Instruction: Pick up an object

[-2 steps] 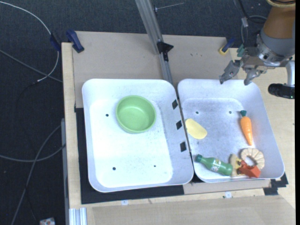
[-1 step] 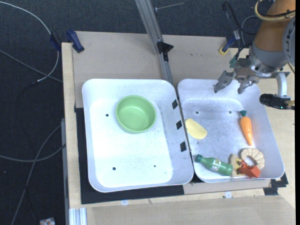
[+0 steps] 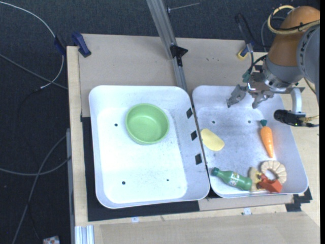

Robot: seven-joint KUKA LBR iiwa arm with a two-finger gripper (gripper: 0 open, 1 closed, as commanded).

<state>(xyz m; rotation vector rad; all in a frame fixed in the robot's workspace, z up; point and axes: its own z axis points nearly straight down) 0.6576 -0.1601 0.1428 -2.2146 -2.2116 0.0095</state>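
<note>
Camera view: carrot (image 3: 267,141) lies below open, empty hand (image 3: 248,99).

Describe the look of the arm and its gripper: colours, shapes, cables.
The arm is grey and rounded, with a bulbous orange band above the wrist. A thin yellowish cable loops beside the orange part, and dark cables run down toward the wrist. The gripper is a compact grey metal assembly ending in two short, angular grey fingers. A small black part juts from its side.
</note>
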